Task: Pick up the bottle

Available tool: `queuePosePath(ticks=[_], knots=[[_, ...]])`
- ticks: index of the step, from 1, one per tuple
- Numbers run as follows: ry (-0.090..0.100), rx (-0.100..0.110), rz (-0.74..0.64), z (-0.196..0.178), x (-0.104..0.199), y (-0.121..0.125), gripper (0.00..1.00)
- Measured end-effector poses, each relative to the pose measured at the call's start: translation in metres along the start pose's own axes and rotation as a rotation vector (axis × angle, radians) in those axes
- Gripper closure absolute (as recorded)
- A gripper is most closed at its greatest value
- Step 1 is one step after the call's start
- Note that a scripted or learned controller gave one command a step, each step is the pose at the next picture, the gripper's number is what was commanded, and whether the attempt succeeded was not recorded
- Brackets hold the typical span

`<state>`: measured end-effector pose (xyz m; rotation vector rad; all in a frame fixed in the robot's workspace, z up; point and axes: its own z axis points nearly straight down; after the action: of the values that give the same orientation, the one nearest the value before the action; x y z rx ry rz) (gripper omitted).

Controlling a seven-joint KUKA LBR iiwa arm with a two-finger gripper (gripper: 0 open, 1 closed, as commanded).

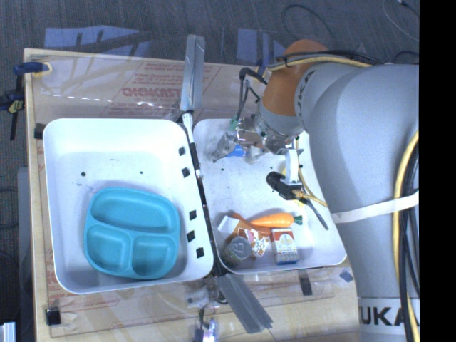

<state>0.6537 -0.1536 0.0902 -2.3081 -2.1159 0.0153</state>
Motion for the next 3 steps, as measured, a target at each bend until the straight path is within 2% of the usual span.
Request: queuePosePath(ticks=[2,3], knots=[[0.001,-0.002,-0.001,0.0,0.001,0.001,0.0],[0.0,-0.014,0.016,-0.003,-0.027,0.006,0.0]])
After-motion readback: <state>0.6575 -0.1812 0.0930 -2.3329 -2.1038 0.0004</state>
